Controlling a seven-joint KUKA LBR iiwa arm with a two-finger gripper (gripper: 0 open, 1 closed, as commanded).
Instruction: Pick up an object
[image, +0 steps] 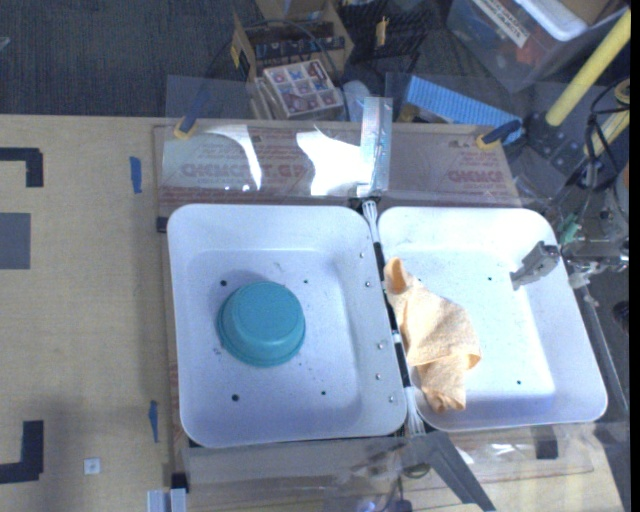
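Note:
A teal bowl lies upside down in the left white bin. A crumpled orange cloth rests against the left wall of the right white bin. My gripper hangs over the right bin's right side, near its rim, well apart from the cloth. Nothing shows in its grasp.
A clear plastic panel and cardboard stand along the back of the bins. Clutter, a blue block and a yellow pole lie beyond them. The wooden bench stretches to the left with black marks.

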